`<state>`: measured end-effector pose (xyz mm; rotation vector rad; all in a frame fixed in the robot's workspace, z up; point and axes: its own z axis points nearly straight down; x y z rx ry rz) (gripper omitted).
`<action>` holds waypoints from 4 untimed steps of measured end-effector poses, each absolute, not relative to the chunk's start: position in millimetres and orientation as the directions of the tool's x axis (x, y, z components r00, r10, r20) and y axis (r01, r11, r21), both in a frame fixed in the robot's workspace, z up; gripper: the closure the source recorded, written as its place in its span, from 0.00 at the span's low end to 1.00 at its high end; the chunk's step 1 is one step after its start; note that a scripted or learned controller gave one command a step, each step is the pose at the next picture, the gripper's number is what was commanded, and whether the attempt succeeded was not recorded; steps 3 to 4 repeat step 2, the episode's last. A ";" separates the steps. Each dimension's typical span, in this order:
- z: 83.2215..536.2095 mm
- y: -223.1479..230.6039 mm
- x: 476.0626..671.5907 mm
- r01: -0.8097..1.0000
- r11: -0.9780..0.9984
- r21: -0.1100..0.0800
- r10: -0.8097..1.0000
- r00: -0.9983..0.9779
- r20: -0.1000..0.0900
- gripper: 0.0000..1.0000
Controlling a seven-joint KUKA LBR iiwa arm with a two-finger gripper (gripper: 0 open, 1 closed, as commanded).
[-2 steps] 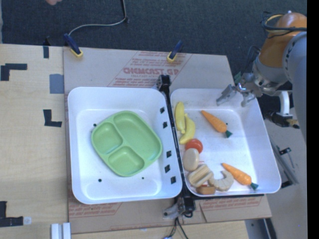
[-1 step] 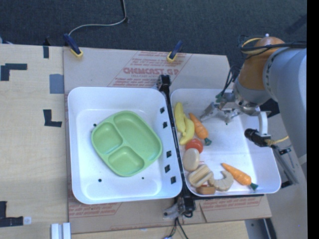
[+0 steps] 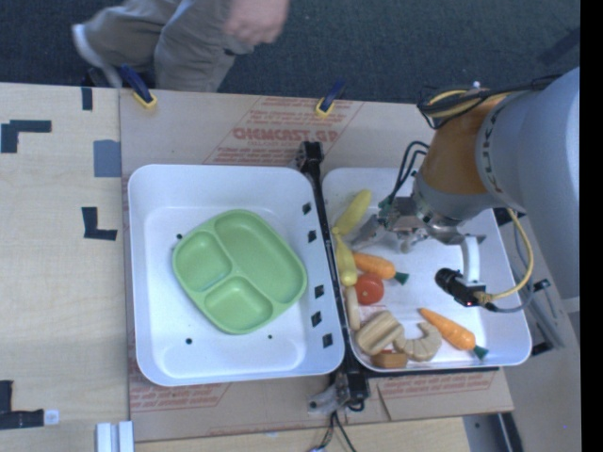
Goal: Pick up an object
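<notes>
Bread [image 3: 378, 330] lies at the near edge of the right bin [image 3: 504, 347], touching a pale mushroom-like piece [image 3: 420, 346], with 1 carrot [image 3: 448, 329] just to their right. Farther back sit a tomato [image 3: 369, 290], a 2nd carrot [image 3: 375, 266] and 2 yellow pieces, 1 along the divider [image 3: 346, 261] and 1 tilted above it [image 3: 353, 211]. The gripper [image 3: 403, 228] hangs over the bin's middle, near the 2nd carrot; whether its fingers are apart or together cannot be told. The left bin [image 3: 151, 252] holds a green tray [image 3: 239, 270] with 3 compartments. Beyond the bench stands a blurred person [image 3: 203, 17].
</notes>
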<state>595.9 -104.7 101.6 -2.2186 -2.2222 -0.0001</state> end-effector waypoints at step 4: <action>95.1 -94.5 659.2 1.000 0.003 0.000 1.000 -0.003 -0.001 1.00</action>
